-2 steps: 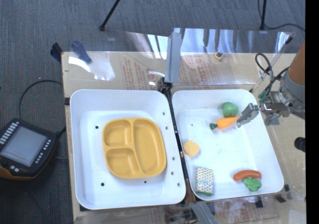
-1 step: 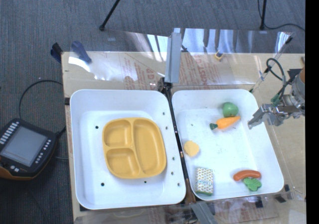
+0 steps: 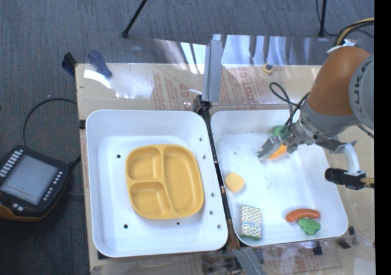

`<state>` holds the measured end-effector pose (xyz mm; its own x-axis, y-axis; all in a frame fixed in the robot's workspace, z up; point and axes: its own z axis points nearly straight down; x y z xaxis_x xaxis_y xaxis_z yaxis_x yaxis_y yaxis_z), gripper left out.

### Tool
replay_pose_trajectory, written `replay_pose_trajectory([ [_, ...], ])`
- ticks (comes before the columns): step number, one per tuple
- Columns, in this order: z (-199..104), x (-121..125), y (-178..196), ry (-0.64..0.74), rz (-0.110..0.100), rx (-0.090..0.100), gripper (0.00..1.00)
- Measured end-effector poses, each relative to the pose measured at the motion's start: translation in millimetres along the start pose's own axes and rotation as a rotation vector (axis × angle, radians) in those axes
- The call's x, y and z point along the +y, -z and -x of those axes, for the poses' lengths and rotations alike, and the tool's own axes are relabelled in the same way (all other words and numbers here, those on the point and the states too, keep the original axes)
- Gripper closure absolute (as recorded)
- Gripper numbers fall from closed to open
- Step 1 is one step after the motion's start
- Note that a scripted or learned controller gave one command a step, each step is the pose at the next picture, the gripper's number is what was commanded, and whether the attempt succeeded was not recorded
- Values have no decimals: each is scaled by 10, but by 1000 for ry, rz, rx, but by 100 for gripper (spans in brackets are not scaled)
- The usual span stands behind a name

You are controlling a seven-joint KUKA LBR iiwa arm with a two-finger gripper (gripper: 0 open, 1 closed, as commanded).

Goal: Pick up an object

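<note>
Arm (image 3: 342, 87): reaches in from the right edge, bent down over the right half of the bench.
Orange band (image 3: 333, 78): large rounded section above the wrist, facing the camera.
Wrist (image 3: 308, 128): grey, angled down and to the left.
Gripper (image 3: 273, 148): low, fingers pointing down-left, closed around a small orange piece that shows between the fingertips.
</note>
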<state>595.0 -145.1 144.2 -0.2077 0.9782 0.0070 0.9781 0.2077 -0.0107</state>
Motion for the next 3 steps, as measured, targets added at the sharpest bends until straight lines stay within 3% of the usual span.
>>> replay_pose_trajectory([
  [1, 637, -86, -353, -217, 8, -4, 0],
  [2, 256, 419, -564, -146, 10, -4, 0],
  [3, 252, 405, -467, -145, 3, -2, 100],
])
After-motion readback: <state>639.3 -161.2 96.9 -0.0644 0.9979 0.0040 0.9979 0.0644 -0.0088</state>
